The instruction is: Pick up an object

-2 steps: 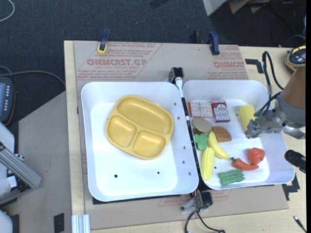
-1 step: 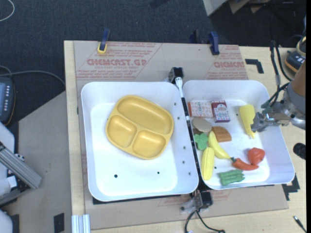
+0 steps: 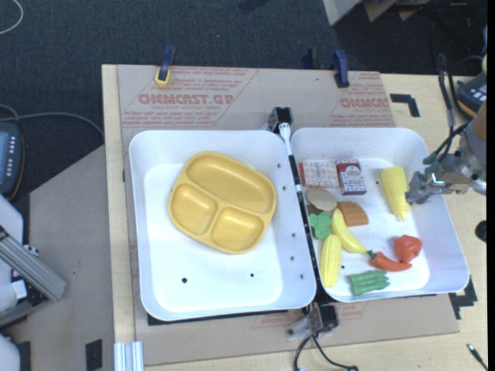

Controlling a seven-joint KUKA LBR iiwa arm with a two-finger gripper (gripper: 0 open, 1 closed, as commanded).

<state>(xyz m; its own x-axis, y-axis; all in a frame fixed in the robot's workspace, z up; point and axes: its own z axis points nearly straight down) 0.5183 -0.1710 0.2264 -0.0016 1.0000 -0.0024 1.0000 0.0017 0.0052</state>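
Grey tool hung over the right bin; we couldn't tell its spread. We counted two bins, one yellow tray.

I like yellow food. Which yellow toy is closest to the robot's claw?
The yellow bottle, right beside the gripper. The banana and corn lie farther left.

Both bins look smooth white plastic w/ slight sheen. Yellow tray: matt plastic. Toy food, e.g. banana & corn, glossy plastic. Bench top: matt brown cardboard-like sheet. Floor: rough dark carpet.
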